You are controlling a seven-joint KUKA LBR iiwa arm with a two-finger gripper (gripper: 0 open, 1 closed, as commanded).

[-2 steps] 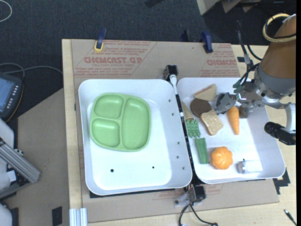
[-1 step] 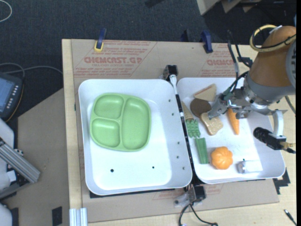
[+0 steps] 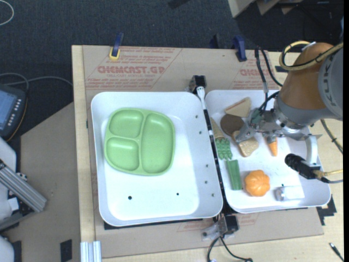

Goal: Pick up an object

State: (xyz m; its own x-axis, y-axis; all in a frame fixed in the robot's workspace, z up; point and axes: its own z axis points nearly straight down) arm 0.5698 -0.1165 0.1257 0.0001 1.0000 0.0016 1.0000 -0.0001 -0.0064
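My gripper (image 3: 258, 127) is low over the middle of the right bin (image 3: 313, 198), with the grey and orange arm reaching in from the right. Directly under and beside it lie a brown piece (image 3: 230, 124), a tan wedge (image 3: 238, 107), a pale bread-like piece (image 3: 248, 147) and a small orange carrot (image 3: 272, 146). Whether the gripper touches any of them cannot be made out. A round orange fruit (image 3: 257, 183) sits nearer the front of that bin.
A bumpy green item (image 3: 222, 148) and a green stick (image 3: 233, 174) lie along the right bin's left wall. A small grey-white object (image 3: 283, 192) rests at its front right. The left bin (image 3: 103, 201) holds a green divided plate (image 3: 140, 141).
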